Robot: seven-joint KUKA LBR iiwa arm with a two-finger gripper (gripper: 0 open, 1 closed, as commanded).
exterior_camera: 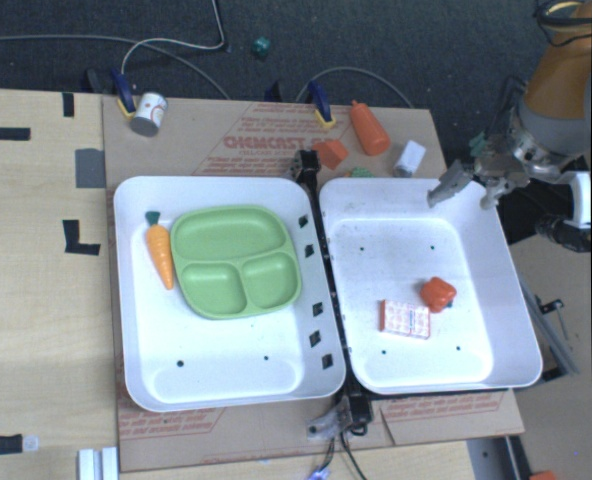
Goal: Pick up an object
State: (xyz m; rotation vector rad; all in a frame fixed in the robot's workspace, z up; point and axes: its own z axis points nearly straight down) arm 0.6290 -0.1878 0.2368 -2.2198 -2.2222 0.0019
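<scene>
In the right bin [376, 258] lie a small red-orange pepper-like toy [437, 292] and, just left of it, a flat red-and-white checked packet [406, 319]. The left bin [136, 268] holds a green divided plate [238, 260] with a toy carrot [159, 251] along its left side. My gripper [470, 183] hangs over the right bin's far right corner, well above and behind the pepper toy, its two grey fingers spread apart with nothing between them.
Behind the bins on the cardboard lie an orange bottle-shaped toy [369, 129], a small orange block [333, 153], a white cube [410, 157] and a small can [149, 112]. Blue clamps [323, 108] and cables run along the far edge.
</scene>
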